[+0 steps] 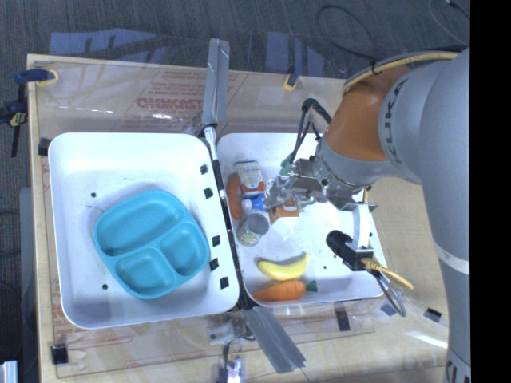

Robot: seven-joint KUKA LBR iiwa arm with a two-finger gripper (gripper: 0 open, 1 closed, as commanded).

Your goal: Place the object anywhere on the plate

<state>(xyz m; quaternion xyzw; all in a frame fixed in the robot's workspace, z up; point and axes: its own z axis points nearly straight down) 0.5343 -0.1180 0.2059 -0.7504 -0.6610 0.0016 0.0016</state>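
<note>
So the arm (383,134) comes in from the right and is bent down over the right bin (351,146), with the gripper (281,194) low among the clutter at that bin's left side, near the divider. Looks like the pick step to me: nothing's on the plate (152,242) yet, which sits by itself in the left bin (72,166), a blue three-compartment thing, tilted a bit in the view. Honestly I can't tell whether the jaws are released or clenched, the wrist hardware and the items blur together right there, and I can't see anything clearly pinched. Which object it's after is a guess too. Closest to the gripper are a small can (254,227) lying on its side, silvery with a blue label, and an orange-and-white package (242,182) just left of the gripper, far of the can. Further toward the near edge there's a banana (281,267) and a carrot (279,291), touching or nearly so, well apart from the gripper. If it's the can, it's round and could roll or slip out. Next move, I reckon: get a solid grip, lift clear of the bin wall and divider, carry left, and set down anywhere on the plate.
</note>
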